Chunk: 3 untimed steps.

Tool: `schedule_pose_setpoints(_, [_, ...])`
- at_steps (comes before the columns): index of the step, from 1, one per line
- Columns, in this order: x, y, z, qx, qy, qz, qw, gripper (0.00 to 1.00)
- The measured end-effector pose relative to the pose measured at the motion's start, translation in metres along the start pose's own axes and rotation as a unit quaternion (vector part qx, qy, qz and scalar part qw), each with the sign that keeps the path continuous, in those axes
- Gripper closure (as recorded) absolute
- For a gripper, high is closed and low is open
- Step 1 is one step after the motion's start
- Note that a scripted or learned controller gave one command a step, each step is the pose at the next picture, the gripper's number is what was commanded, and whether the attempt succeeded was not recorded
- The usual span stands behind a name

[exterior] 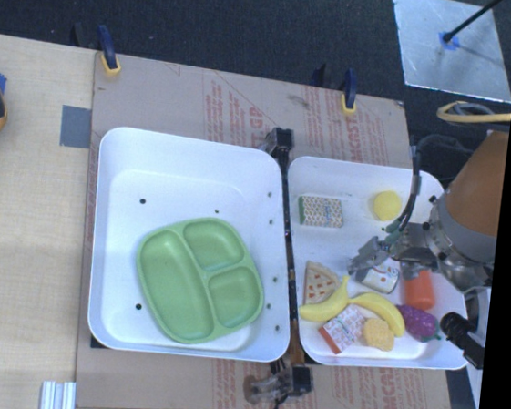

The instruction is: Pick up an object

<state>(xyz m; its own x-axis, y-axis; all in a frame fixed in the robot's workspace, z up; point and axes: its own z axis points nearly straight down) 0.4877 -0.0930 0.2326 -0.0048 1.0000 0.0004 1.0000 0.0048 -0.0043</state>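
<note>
Desk with two white bins; tool over the right bin.
Tool state: you cannot tell. Small white carton beneath looks light, stiff; grip its flat sides.

One fixed overhead camera looks down slantwise on both bins.

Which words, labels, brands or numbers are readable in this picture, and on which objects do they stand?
Red print on the brown cardboard sheet under the two white bins: letters present, too blurred and skewed to read.
Small green-and-white patterned box in the right bin: no legible text.
Red-and-white packet near the yellow banana: print too small to read.
Nothing can be quoted with confidence.
</note>
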Motion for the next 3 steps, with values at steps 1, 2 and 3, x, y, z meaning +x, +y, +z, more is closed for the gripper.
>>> schedule_pose_setpoints(1, [-0.042,0.040,-0.011,-0.001,0.000,0.001,1.0000,0.00])
schedule_pose_setpoints(2, [-0.074,0.000,0.106,0.002,0.000,0.000,1.0000,0.00])
schedule_pose_setpoints(3, [-0.063,0.058,0.141,-0.001,0.000,-0.001,1.0000,0.00])
